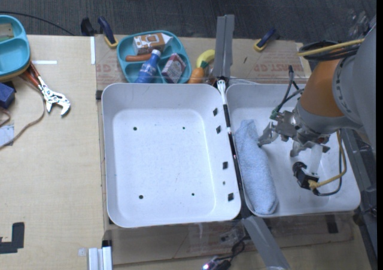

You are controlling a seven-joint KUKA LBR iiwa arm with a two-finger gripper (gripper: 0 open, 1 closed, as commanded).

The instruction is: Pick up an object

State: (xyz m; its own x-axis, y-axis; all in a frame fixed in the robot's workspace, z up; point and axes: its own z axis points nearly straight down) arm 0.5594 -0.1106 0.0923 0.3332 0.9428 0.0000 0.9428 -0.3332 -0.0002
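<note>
On the tan surface point(54, 161), a blue towel point(254, 164) lies in the right bin point(299, 206); the hand point(269, 137) hovers beside it, open, ready to grab.

Bench point(54, 167) bears bins point(164, 155), perhaps wrench point(54, 100)

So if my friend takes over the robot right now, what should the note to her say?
Gripper: low inside the right bin, right beside the grey cloth. I can't tell if its fingers are open or shut, and nothing shows between them.
Things: the grey cloth lies rolled up along the right bin's left wall. The left bin sits next to it.
Done: the arm has reached into the right bin, near the cloth.
Left: grab the cloth and lift it. Nothing is picked up yet, as far as the picture shows.
</note>
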